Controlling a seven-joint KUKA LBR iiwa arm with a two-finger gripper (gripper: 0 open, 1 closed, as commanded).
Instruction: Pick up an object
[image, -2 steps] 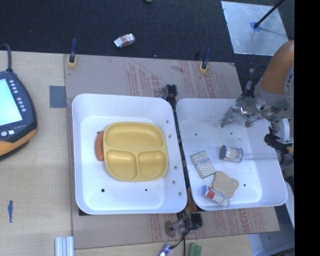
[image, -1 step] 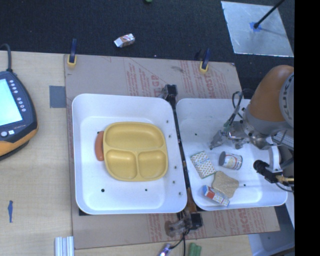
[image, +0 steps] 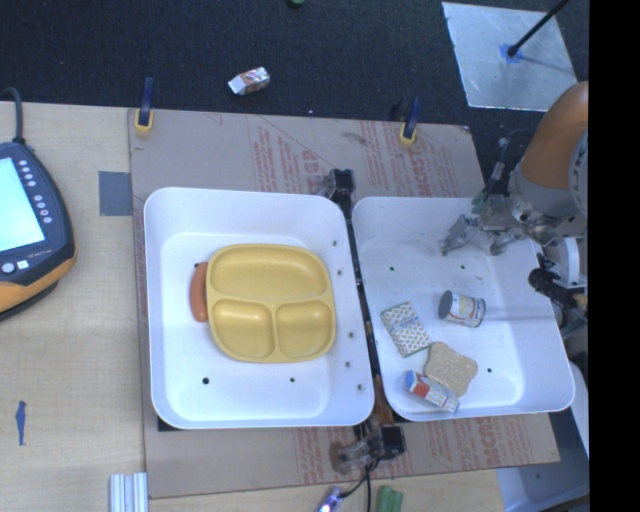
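My gripper (image: 476, 243) hangs over the far right part of the right bin (image: 545, 385), fingers spread open and nothing between them. In front of it in that bin lie a small can (image: 462, 308) on its side, a green patterned packet (image: 405, 328), a slice of toast (image: 451, 367) and a little red, white and blue carton (image: 431, 391). The can is the closest, a short way toward the near side. The left bin (image: 160, 330) holds a yellow divided plate (image: 270, 301) with an orange sausage (image: 199, 291) against its left edge.
The arm's orange band (image: 556, 130) comes in from the upper right. A teach pendant (image: 25, 225) lies on the bench at the far left. Blue clamps (image: 146, 108) pin the cardboard at the back. A crumpled wrapper (image: 249, 81) lies on the dark floor behind.
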